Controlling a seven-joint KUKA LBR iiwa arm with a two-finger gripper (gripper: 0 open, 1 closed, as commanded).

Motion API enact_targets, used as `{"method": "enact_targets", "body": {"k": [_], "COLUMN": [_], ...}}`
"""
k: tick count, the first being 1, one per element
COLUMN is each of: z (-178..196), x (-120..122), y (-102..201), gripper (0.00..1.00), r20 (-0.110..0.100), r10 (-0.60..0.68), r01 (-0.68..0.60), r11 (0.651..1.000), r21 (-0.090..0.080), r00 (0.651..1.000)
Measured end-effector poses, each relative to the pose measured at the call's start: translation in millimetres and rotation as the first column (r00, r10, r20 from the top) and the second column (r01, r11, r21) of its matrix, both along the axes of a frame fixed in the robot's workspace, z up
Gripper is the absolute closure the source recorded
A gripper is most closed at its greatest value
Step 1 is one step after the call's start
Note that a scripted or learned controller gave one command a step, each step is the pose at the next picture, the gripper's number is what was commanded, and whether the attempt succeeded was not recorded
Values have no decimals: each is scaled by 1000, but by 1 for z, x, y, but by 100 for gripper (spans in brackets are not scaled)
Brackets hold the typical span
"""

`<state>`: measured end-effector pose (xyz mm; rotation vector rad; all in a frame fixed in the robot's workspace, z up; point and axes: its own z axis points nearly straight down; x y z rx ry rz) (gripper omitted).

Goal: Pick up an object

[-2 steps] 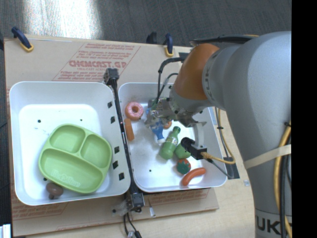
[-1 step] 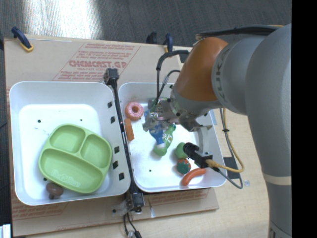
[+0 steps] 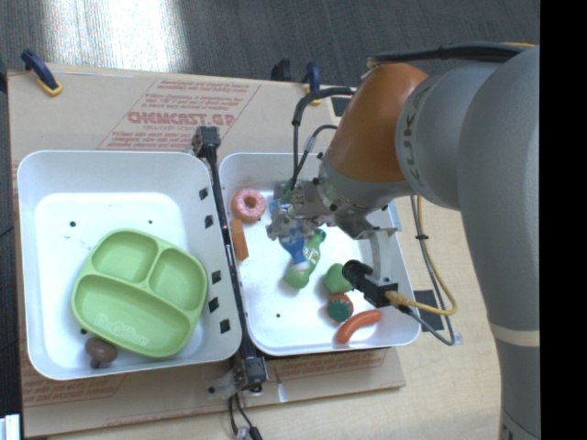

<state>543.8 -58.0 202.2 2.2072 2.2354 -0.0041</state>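
My gripper [image 3: 285,216] hangs low in the right bin [image 3: 275,337], near its back left part. Directly under and in front of it lies a blue and green bottle-shaped toy [image 3: 302,257], tilted, its green end toward the front. The gripper's tip overlaps the blue end, and whether it touches is hidden. A pink donut [image 3: 248,204] sits just left of the gripper. An orange carrot-like stick [image 3: 239,240] lies against the bin's left wall.
Right of the bottle lie a green toy [image 3: 334,276], a red and green round toy [image 3: 340,308] and an orange sausage [image 3: 357,326]. The left bin [image 3: 41,181] holds a green divided plate [image 3: 139,291] and a brown lump [image 3: 101,351]. The arm covers the right bin's back right.
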Motion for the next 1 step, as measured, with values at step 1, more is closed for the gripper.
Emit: {"method": "enact_targets", "body": {"k": [1], "z": [10], "x": [1], "y": [0], "gripper": [100], "r20": [1], "r10": [5], "r01": [-5], "r11": [1000], "r21": [-1], "r00": [1000]}}
